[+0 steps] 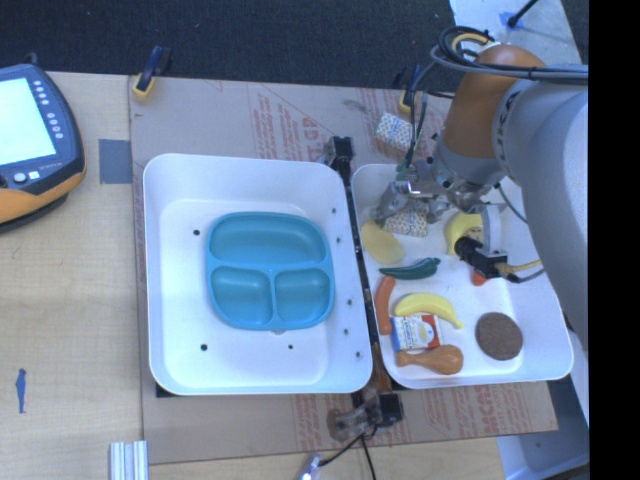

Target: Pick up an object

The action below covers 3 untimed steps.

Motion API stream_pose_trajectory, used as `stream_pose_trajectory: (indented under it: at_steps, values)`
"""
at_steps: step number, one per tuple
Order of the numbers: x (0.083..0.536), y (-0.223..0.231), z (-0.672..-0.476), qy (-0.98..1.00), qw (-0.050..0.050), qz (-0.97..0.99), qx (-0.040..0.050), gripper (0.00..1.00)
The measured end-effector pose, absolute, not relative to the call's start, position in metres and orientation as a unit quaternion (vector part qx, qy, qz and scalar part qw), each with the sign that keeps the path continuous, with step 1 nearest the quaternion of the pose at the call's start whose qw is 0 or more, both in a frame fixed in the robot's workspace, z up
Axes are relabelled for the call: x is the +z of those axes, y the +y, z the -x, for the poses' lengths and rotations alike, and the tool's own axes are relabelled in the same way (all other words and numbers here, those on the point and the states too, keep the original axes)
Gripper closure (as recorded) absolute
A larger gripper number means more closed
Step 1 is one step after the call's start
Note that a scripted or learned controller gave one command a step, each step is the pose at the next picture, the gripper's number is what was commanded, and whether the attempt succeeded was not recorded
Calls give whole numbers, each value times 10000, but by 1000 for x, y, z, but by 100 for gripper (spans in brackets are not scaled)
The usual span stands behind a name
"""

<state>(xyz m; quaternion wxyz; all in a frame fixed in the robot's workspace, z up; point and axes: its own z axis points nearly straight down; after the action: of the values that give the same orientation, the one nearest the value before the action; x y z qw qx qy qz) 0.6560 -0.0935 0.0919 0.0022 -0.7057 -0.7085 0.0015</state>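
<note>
My gripper (408,206) is low over the back of the right bin (545,363), its fingers spread apart. Directly beneath and in front of it lies a tan checkered block (406,225); whether the fingers touch it I cannot tell. Close by are a pale yellow disc (380,241), a green pepper (411,267) and a yellow piece (462,230). Farther forward lie an orange sausage (385,304), a banana (429,306), a small red and white carton (415,333), an orange drumstick (437,360) and a brown cookie (498,335).
The left bin (165,268) holds a blue divided plate (269,269). A second checkered block (393,130) lies on the bench behind the right bin. A handheld pendant (30,138) rests at the far left. The arm's bulk (530,138) covers the right bin's back right corner.
</note>
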Motion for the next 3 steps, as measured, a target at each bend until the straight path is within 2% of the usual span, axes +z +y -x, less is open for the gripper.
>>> stream_pose_trajectory:
  at_steps: [2, 3]
  values:
    - [92, -94, -639, -7080, 28, 7062, 23, 0]
    - [92, -95, -656, -7087, 11, 7055, 5, 0]
